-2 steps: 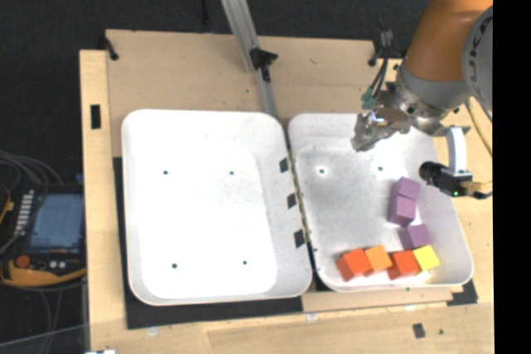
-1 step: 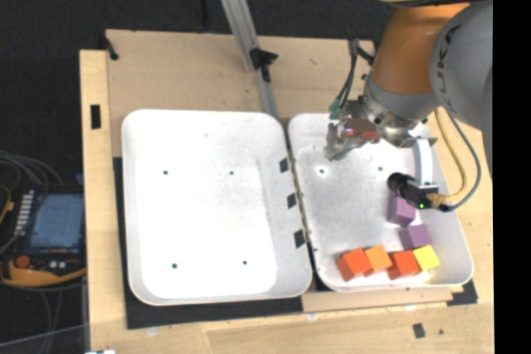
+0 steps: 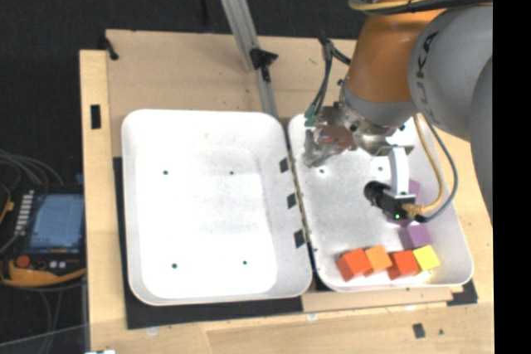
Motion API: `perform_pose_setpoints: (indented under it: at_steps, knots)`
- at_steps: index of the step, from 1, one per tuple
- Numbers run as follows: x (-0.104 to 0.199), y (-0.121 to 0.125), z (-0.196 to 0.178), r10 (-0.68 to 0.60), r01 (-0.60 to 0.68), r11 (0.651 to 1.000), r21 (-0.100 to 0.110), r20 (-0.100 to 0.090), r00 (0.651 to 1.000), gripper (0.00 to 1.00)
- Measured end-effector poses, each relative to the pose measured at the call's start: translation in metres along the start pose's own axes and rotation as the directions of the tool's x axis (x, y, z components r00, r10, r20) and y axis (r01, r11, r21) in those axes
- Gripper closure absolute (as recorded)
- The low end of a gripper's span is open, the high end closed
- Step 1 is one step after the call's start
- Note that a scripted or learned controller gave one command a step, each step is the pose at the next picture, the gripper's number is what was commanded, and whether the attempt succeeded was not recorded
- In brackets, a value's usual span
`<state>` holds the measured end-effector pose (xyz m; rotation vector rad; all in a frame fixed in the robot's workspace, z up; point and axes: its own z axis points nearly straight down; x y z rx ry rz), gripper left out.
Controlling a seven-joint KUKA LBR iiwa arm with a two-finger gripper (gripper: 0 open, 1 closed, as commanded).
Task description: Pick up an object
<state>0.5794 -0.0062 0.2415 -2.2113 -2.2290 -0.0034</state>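
While the gripper (image 3: 318,147) hangs over the upper left corner of the right bin (image 3: 348,203), whether its jaws are apart cannot be told. Orange, red and yellow blocks (image 3: 388,260) sit well apart from it along the near edge; a purple block (image 3: 415,235) lies just behind them.

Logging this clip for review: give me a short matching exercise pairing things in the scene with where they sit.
Things:
1. coloured blocks
2. gripper
3. left bin
4. handheld pendant

Places:
A. off the bench, at the view's left edge
B. near corner of the right bin
C. beside the right bin, on its left in the view
D. above the right bin's far left part, by the divide between bins

Pairs: 1-B, 2-D, 3-C, 4-A
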Motion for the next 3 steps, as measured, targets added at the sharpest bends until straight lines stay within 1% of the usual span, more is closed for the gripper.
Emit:
perform_pose_setpoints:
  at_steps: [1, 2, 3]
  knots:
    - [0.042, -0.009, 0.0, 0.001, -0.001, 1.0, 0.002, 0.001, 1.0, 1.0]
    - [0.102, -0.025, 0.0, -0.001, 0.001, 1.0, 0.003, 0.0, 1.0, 1.0]
    - [0.098, -0.024, 0.0, 0.006, -0.006, 1.0, 0.003, 0.0, 1.0, 0.0]
